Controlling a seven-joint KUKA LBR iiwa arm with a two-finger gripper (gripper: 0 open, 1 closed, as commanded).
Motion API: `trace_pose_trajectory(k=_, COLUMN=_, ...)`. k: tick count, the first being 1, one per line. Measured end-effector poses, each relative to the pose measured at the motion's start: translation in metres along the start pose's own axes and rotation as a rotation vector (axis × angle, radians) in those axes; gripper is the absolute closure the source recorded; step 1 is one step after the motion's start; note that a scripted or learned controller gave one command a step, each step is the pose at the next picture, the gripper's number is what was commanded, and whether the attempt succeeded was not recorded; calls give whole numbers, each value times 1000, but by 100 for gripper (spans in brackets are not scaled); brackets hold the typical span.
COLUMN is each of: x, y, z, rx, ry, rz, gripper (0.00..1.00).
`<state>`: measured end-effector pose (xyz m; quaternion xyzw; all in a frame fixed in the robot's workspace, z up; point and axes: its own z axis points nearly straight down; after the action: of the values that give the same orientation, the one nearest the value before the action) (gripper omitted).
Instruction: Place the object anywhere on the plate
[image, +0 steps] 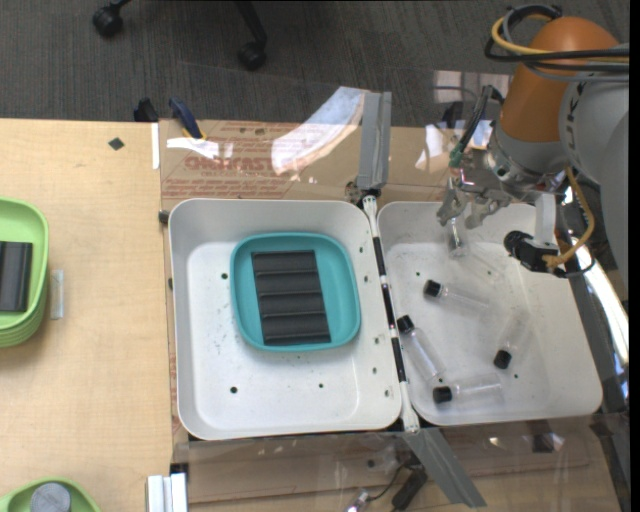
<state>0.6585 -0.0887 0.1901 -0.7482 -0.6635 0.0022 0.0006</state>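
Seen from above at a slant: two shallow white bins side by side on the wooden bench (80, 400), the left bin (200, 400) bearing a teal plate (345, 300) with a dark ribbed insert (290, 295) lying in its middle, the right bin (560, 390) bearing several clear tubes with black caps. Reaching in from the right, the grey arm with its orange band (545, 75), wrist bent over the far edge of the right bin, claw (462, 228) hanging near that bin's far left corner. Cannot tell whether clenched or released, the metal parts being too small and tangled against the white wall; nothing seen grasped. Nearest to the claw, a capped tube (455, 294) lying on the bin floor, below the claw in the picture and apart from it, black cap toward the left. Farther toward the near side, a second tube (418, 345) close to the divider between the bins, cap at its far end; a third tube (465, 390) by the near edge, cap to the left; a fourth tube (510, 345) toward the right, tilted, cap at its near end. All tubes in the right bin, none on the plate. At the left edge of the bench, a stack of green trays (35, 300) holding a dark block (14, 276). Behind the left bin, a sheet of brown cardboard (240, 165) with crumpled clear wrapping (320, 125) on it.
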Motion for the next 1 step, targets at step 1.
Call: trace_pose_trajectory(k=1, x=-1, y=0, z=-8, rx=1, ry=-2, rz=-2, gripper=100)
